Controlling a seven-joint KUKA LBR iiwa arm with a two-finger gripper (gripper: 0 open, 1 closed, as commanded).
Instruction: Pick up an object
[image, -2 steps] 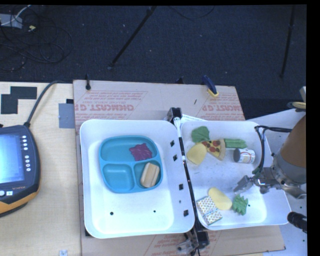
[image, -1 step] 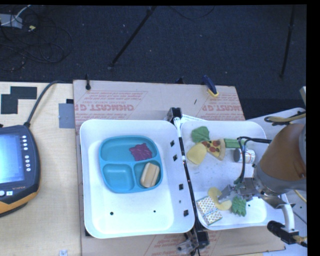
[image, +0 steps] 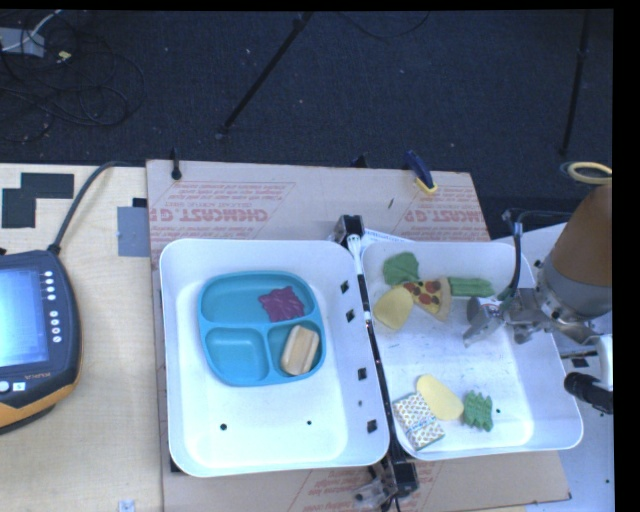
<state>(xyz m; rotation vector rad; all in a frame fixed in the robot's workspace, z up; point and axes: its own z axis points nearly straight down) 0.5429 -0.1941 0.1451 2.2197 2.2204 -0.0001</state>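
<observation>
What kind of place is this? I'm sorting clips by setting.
Probably a robotics lab bench: a robot arm reaches over two white bins of toy food, a teach pendant lies at the left, and cables trail on the dark floor.

Even, bright overhead light; white bins nearly washed out; soft shadows; slightly grainy focus.
</observation>
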